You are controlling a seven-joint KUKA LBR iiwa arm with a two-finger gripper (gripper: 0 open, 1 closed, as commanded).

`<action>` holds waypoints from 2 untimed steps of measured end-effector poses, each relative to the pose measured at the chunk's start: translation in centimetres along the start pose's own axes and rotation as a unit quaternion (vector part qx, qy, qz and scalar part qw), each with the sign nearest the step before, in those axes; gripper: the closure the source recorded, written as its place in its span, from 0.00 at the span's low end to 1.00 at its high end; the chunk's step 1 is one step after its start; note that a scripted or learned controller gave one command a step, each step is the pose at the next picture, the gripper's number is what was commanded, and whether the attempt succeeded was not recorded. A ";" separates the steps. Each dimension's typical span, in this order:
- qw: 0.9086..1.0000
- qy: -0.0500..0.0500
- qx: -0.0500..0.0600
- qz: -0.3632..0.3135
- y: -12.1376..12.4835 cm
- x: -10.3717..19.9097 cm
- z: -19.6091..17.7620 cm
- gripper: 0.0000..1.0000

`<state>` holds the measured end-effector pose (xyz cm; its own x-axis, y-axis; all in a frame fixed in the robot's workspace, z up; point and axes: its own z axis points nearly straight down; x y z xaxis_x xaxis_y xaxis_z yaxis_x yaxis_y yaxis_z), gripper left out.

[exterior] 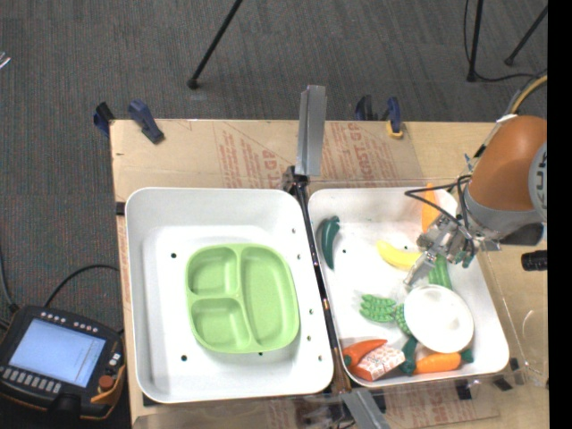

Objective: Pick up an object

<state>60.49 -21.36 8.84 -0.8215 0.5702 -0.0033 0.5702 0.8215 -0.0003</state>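
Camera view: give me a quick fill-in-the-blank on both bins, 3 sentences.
1. The green divided plate lies in the ____ bin.
2. The yellow banana lies in the ____ bin.
3. The white bowl in the right bin is round, and the divided plate has ____ compartments.

Missing words: left; right; three

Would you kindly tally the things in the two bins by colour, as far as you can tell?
Green: 4 (tray, pepper, pea pods, green piece)
Yellow: 1 (banana)
White: 1 (bowl)
Orange or red: 3 (carrot, packet, orange piece)
Total: 9
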 end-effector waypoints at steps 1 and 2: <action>1.000 0.000 -0.001 -0.018 1.8 -2.6 0.0 0.00; 0.999 0.002 -0.001 -0.054 -1.4 2.5 0.1 0.00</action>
<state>57.64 -21.04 8.78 -0.8777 0.4791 -0.0003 0.4791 0.8777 0.0010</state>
